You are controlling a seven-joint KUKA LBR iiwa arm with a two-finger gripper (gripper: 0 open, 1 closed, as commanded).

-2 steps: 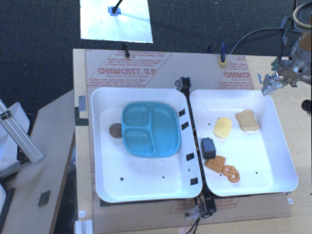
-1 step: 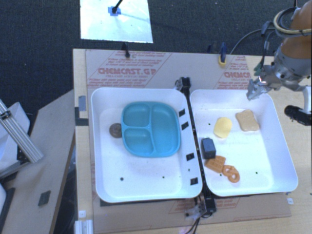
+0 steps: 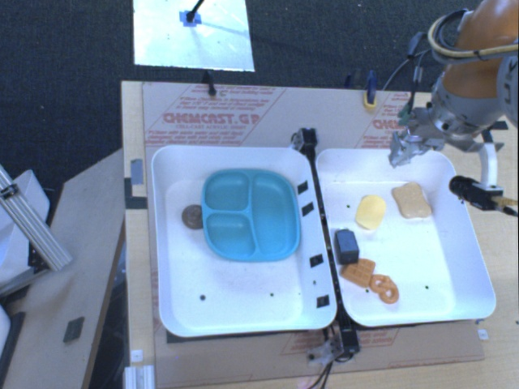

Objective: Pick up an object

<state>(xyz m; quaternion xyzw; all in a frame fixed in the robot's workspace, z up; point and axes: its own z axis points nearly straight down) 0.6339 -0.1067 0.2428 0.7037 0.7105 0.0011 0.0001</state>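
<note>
The right bin [image 3: 454, 298] holds a yellow rounded piece [image 3: 371, 212], a tan toast slice [image 3: 412, 201], a small dark block [image 3: 346, 245], an orange cracker [image 3: 358, 272] and an orange pretzel [image 3: 384, 288]. In the left bin [image 3: 174, 298] lie a blue divided plate [image 3: 248, 215] and a small brown disc [image 3: 192, 216] at the plate's left edge. My gripper [image 3: 403, 152] hangs over the far edge of the right bin, above and a little behind the toast slice. Nothing shows between its fingers.
A black divider with clips [image 3: 318, 225] runs between the two bins. A white sheet [image 3: 191, 23] lies beyond the bench at the back left. A black fitting [image 3: 474, 191] sticks in at the right bin's right rim. A grey rail [image 3: 32, 229] lies far left.
</note>
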